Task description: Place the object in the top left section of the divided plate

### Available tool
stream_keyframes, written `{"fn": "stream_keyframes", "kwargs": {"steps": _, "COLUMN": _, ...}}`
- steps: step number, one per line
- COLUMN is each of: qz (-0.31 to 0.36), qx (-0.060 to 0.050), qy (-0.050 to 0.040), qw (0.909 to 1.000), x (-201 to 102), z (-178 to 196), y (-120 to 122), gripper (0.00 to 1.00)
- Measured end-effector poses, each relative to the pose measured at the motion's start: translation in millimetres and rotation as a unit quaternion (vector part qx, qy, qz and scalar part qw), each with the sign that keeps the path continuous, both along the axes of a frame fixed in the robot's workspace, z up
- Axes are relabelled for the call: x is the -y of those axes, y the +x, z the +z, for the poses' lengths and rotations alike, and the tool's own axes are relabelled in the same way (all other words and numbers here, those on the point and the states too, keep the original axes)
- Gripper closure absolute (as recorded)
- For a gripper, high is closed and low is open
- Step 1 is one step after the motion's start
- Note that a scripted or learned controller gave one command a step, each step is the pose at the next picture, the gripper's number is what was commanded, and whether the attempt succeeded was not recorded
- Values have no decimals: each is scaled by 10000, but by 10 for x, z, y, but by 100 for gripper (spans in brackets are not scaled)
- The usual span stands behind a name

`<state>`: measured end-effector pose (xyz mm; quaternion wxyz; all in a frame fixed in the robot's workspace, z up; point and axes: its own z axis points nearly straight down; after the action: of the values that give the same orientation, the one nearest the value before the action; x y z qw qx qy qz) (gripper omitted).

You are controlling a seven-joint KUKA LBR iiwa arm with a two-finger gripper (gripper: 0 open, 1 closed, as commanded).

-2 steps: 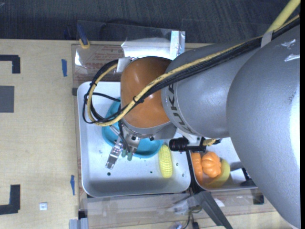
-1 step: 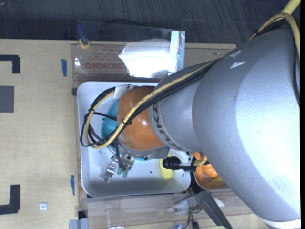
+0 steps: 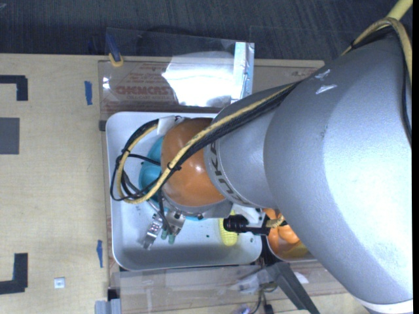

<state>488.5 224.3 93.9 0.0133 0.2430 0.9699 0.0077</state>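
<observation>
- Fingers (image 3: 159,239) sit low over the left white bin (image 3: 196,257), below the orange band (image 3: 186,169) of the arm (image 3: 327,156); you see them spread apart, tips pointing down and to the left, with bare bin floor between them and nothing pinched.
- Just to the right of the fingers, well apart from their tips, you find a small yellow object (image 3: 229,235) lying on the same bin's floor, next to a black fitting on the arm.
- Above the fingers, a teal piece (image 3: 152,165) peeks out from under the orange band; too much of it is hidden for you to tell what it is.
- Looped cables (image 3: 127,169), black and yellow, hang off the wrist above and to the left of the fingers, over the bin's upper left part.
- Farther right of the fingers, past the yellow object, you catch an orange object (image 3: 285,239) at the edge of the arm's grey body; its shape is mostly covered.
- Beyond the bin's far wall, well above the fingers, a clear plastic panel (image 3: 177,77) stands on the tan surface (image 3: 52,175).
- The surface to the left of the fingers carries black corner marks and bits of blue tape.
</observation>
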Motion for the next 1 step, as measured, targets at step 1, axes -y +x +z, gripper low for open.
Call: {"fn": "stream_keyframes", "kwargs": {"steps": 1, "qz": 0, "qx": 0, "qy": 0, "qw": 10000, "x": 0, "z": 0, "y": 0, "gripper": 0}}
